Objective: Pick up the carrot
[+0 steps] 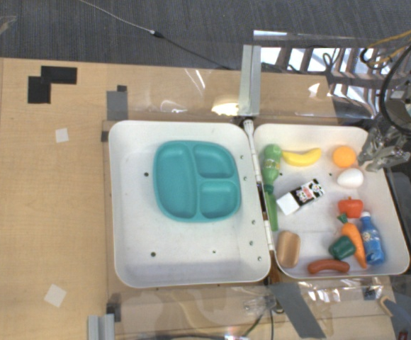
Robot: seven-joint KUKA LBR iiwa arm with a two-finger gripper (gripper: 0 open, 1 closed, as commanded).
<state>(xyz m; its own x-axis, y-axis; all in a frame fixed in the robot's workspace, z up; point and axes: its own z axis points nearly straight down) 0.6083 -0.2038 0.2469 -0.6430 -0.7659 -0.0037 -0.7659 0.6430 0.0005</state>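
Well below pincer [377, 154], carrot [354, 240], untouched

On the table [42, 211], the left bin [131, 261] holds a divided plate [195, 180] near its centre. In the right bin [312, 218], the banana [301, 157] lies at twelve o'clock, the orange [344, 156] and egg [349, 178] at one, and the corn cob [270, 163] at ten. The milk carton [299, 196] sits centrally. The carrot [355, 242] lies at four, between pepper [342, 247] and bottle [370, 239], below the tomato [350, 207]. The sausage [328, 266] lies at six, the bread [288, 248] at seven.
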